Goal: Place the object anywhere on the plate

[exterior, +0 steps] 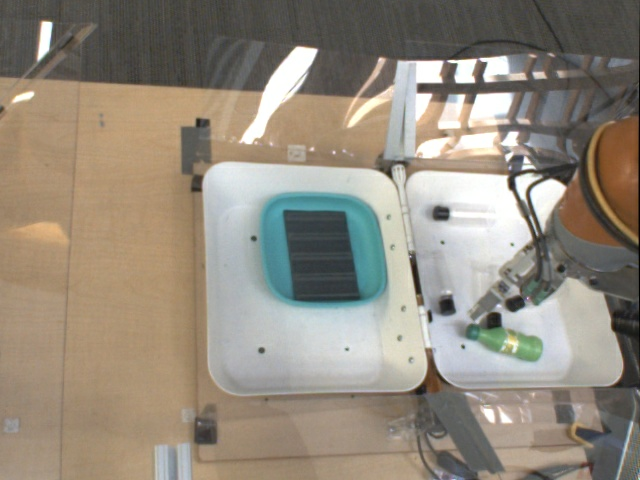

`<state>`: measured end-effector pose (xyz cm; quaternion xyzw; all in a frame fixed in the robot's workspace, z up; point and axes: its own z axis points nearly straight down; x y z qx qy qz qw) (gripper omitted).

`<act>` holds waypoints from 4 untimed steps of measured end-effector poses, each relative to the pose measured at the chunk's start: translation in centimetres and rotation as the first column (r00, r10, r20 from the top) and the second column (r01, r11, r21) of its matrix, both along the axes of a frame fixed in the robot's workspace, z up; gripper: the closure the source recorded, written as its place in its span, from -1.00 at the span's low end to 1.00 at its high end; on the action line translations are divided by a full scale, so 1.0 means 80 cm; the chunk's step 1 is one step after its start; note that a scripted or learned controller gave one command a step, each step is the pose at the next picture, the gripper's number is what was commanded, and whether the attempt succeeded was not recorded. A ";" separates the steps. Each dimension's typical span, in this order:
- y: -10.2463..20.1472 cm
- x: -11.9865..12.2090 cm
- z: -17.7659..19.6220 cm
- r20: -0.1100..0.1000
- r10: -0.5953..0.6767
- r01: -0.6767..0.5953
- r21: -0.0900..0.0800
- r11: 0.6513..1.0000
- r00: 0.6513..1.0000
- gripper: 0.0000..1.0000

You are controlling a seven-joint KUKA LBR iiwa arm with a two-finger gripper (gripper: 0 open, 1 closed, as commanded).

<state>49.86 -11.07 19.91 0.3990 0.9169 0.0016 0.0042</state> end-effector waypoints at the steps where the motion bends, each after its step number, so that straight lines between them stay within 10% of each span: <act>1: -0.063 -0.013 -0.118 -0.004 -0.006 0.006 0.000 1.000 1.000 -1.00; 2: -0.116 -0.011 -0.021 0.000 -0.052 0.052 -0.002 0.999 0.999 -1.00; 4: -0.096 -0.008 -0.131 0.011 -0.016 0.016 -0.008 1.000 1.000 -1.00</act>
